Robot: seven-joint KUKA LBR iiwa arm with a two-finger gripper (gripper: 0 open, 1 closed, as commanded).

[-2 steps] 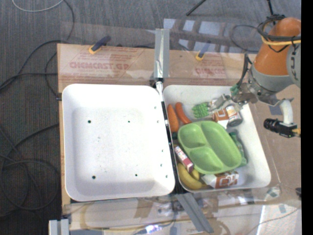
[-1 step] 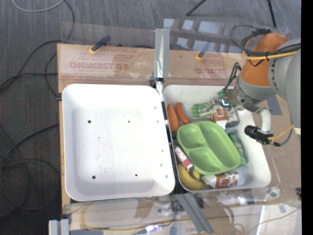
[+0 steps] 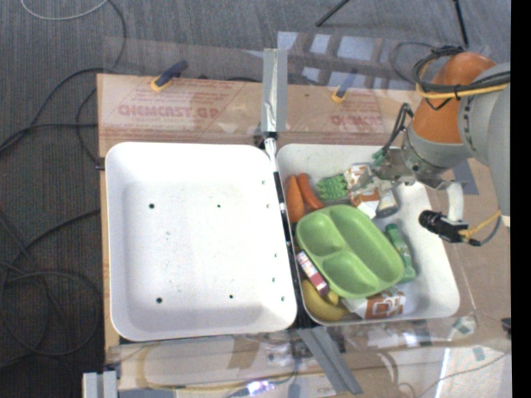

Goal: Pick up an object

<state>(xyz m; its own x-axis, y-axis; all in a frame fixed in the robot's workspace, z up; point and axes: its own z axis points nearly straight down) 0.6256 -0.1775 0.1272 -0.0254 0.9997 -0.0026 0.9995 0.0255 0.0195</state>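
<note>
Pincer (image 3: 390,191) was down in the right bin (image 3: 441,293), at its upper area, hanging off the grey arm with its orange band (image 3: 448,98). Opening state: cannot tell, the wrist body hid the tips from this slanted top view, and no object was visibly clamped. It sat over or against a small printed carton (image 3: 362,182), white with orange-brown print; contact there unclear. Just left of the pincer: a bumpy green leafy-looking toy (image 3: 332,187), then two smooth orange carrot-shaped pieces (image 3: 300,196) lying side by side near the bin's left wall. Directly below-left of the pincer: a lime-green divided plastic plate (image 3: 348,249), glossy, rounded corners, two compartments, tilted and resting on top of other clutter. Just below the pincer, along the plate's right edge: a slim green bottle-like item (image 3: 400,247), partly covered. Further below, under the plate's lower rim: a yellow banana-shaped piece (image 3: 322,303), a small pink-and-white wrapper-like piece (image 3: 309,267), and another white carton with orange print (image 3: 383,307). Right of the pincer: a black cylindrical fitting with a yellow cable (image 3: 448,225) beside the arm. Well to the left of the pincer: the left bin (image 3: 195,239), matte white, shallow, rounded corners, a few small dark dots on its floor. Both bins sat on a brown board with faded red lettering (image 3: 166,110).
</note>
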